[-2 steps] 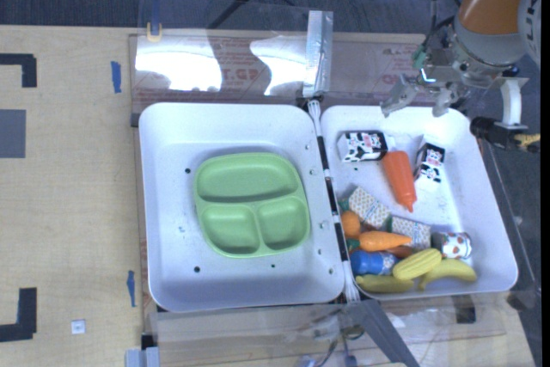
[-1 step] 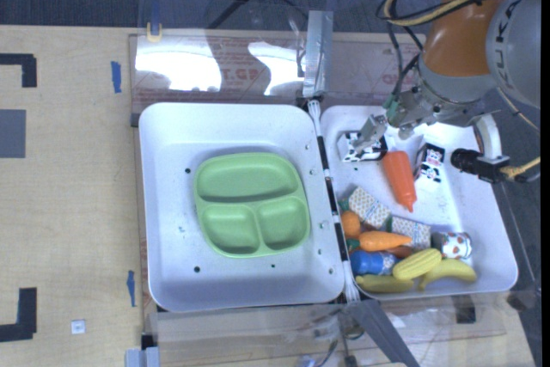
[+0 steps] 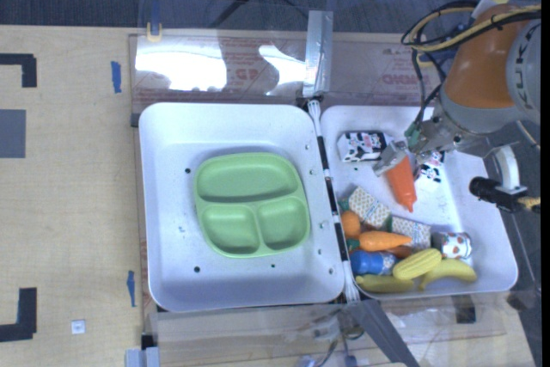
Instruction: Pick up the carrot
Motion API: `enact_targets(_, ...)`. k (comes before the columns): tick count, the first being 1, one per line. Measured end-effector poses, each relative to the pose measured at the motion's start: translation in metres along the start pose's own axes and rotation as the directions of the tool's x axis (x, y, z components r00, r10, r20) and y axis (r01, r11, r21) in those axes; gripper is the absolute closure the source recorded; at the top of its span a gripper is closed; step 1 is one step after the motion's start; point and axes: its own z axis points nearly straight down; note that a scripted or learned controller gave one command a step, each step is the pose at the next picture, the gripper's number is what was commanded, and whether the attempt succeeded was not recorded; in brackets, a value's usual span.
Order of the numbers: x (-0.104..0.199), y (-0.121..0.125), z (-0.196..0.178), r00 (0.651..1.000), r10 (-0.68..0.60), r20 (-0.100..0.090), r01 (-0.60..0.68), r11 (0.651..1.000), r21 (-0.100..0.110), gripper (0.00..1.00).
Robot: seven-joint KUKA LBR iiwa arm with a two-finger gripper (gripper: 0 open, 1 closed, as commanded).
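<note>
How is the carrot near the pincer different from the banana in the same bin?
The carrot is orange and stands steeply, its top at the pincer; the banana is yellow and lies flat. The carrot is straight and tapering, whereas the banana is curved. The carrot is apart from the toy pile; the banana lies in it. Both are toy foods.

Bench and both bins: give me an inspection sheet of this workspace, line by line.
Surface: wooden bench bearing the left bin and the right bin, side by side.
Job's things: carrot hangs tilted in the right bin, its top between the fingers.
Clutter: green divided plate in the left bin; in the right bin a cow toy, a second orange vegetable, corn, banana, a blue item.
Grippers: gripper over the right bin, closed on the carrot's top.
Cables: yellow and black cables loop above the arm's orange band.
Surroundings: blue tape marks, clear back panel, tripod legs on carpet.
</note>
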Motion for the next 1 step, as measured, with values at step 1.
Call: enact_targets(1,0.0095,-0.0850,-0.0146,0.964,-0.266,-0.001,0.266,0.964,0.000,0.00)
